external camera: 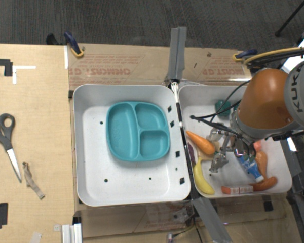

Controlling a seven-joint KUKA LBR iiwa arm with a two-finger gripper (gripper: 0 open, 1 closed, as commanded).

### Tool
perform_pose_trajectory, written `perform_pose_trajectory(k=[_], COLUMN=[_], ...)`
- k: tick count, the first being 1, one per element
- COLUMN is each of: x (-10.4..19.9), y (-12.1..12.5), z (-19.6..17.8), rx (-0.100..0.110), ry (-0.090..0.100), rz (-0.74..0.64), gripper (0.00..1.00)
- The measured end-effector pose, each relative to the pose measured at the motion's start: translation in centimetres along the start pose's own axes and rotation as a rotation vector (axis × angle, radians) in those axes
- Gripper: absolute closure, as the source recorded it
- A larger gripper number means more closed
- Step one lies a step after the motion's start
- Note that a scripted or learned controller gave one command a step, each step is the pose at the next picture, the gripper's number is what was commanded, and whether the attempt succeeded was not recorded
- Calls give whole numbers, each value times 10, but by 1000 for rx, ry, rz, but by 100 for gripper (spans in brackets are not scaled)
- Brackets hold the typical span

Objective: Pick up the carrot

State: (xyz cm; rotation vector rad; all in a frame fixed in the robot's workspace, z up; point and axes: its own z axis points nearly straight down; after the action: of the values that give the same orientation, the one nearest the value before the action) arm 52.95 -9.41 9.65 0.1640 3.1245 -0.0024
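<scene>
The carrot is orange and tapered. It lies tilted in the right bin, close to that bin's left wall. My gripper hangs low over the middle of the right bin, just right of the carrot's thick end and a little nearer the front. It looks apart from the carrot. The orange band and wrist rise behind it and hide part of the bin's back.
A yellow banana lies in front of the carrot along the left wall. A blue and white tube, orange sausage shapes and a red bar crowd the bin's front right. A teal divided plate sits in the left bin.
</scene>
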Motion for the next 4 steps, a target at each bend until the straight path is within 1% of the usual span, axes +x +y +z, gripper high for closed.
perform_pose_trajectory(k=[1, 2, 3, 4], x=[-7, -30, -74, -100], y=[2, 4, -1, 8], z=[0, 0, 1, 1], rx=[-2, 0, 0, -1], ry=[2, 1, 0, 0], rz=[206, 278, 46, 47], gripper=[0, 0, 0, 0])
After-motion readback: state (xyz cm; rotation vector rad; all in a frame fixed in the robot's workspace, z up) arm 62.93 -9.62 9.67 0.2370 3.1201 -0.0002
